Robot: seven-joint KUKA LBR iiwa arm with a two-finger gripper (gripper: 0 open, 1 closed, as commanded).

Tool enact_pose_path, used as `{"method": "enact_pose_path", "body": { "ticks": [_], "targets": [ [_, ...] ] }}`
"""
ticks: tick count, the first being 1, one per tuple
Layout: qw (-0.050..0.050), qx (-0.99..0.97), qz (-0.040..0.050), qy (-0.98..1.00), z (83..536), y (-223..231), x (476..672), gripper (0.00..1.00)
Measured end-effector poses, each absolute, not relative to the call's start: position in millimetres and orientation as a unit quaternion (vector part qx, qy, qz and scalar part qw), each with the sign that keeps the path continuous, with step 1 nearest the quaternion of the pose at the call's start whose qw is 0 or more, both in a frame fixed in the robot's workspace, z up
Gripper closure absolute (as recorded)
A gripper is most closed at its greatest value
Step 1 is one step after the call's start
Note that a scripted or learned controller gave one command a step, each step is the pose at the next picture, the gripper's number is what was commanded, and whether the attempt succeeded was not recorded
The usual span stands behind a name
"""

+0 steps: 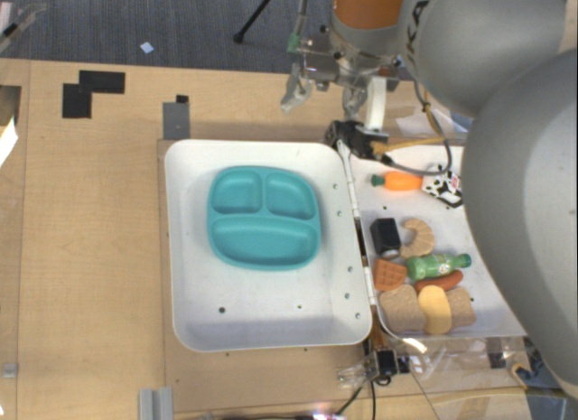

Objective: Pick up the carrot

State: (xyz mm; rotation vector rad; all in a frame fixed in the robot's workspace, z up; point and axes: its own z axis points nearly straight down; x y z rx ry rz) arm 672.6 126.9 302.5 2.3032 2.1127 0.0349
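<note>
Approach step, no grab yet: my claw (361, 129) hangs at the 12 o'clock edge of the bins, right over the seam between them, and from this angle I can't tell whether it's spread or pressed together (my own wrist crowds the view). Nothing is in it that I can see. The carrot (400, 181) lies flat in the right bin (411, 207), up at that bin's 11 o'clock corner, green top pointing to 9 o'clock, near me at roughly my 4 o'clock. A cow-patterned toy (442, 189) sits just beside its blunt end at 3 o'clock; the black block (386, 236) and croissant (418, 236) are apart at 6 o'clock. Next, I reckon: slide toward 4 o'clock, straddle the carrot across its width, then drop.
</note>
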Motion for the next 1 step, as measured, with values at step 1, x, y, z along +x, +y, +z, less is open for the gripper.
{"method": "enact_pose_path", "body": {
  "ticks": [1],
  "targets": [
    [0.0,0.682,-0.0007,0.731,208.3,82.6,641.2,0.0]
  ]
}}
